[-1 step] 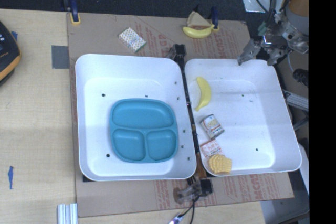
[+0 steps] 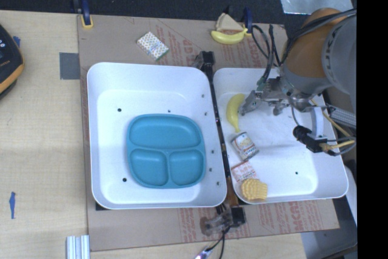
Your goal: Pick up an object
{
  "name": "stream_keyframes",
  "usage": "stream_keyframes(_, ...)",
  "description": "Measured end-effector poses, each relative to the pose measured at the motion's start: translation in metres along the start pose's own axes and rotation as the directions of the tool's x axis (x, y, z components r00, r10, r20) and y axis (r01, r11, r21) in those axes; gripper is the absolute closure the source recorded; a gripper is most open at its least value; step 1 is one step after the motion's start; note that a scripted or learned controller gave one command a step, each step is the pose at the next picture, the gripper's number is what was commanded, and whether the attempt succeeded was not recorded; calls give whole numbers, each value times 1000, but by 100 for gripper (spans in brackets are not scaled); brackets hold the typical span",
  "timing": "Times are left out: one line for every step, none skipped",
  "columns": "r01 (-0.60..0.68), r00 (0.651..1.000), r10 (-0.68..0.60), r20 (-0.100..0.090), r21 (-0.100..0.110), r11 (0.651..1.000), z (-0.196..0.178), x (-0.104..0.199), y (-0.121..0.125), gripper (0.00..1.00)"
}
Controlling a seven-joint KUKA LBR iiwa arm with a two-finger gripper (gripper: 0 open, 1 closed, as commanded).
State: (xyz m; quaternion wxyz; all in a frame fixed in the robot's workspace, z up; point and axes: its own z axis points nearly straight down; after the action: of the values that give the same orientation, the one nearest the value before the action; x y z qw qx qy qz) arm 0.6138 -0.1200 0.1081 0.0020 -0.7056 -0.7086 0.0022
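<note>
Your desk (image 2: 42, 130) is pale wood, with a brown cardboard sheet (image 2: 182, 45) laid over its middle and two shallow white bins side by side on that sheet. The left bin (image 2: 103, 94) holds a blue divided plate (image 2: 165, 150), lying flat near the bin's centre with its one wide compartment toward the far side and two smaller ones toward you.

The grey arm (image 2: 321, 57) with its orange band comes in from the right and hangs over the far part of the right bin (image 2: 327, 182). Its tool (image 2: 251, 103) sits at the arm's left end, just beside the banana (image 2: 234, 111). You cannot tell from this angle whether the tool is spread or pressed together, and nothing visibly sits between its tips.

The banana lies in the right bin's far left corner, close to the left wall. Its long axis runs roughly near to far, with the far end curving toward the tool and the near end pointing at a small box (image 2: 244, 145) just beyond it. That box lies tilted against the left wall. Nearer you, in the bin's front left corner, a flat printed packet (image 2: 243, 173) touches a yellow waffle-textured piece (image 2: 254, 190).

On the cardboard beyond the bins you have a yellow bowl-shaped toy (image 2: 229, 30) and a small patterned square packet (image 2: 152, 45).
</note>
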Motion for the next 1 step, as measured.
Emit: stream_keyframes(0, 1000, 0, 4, 9, 1000, 15, 16, 41, 0)
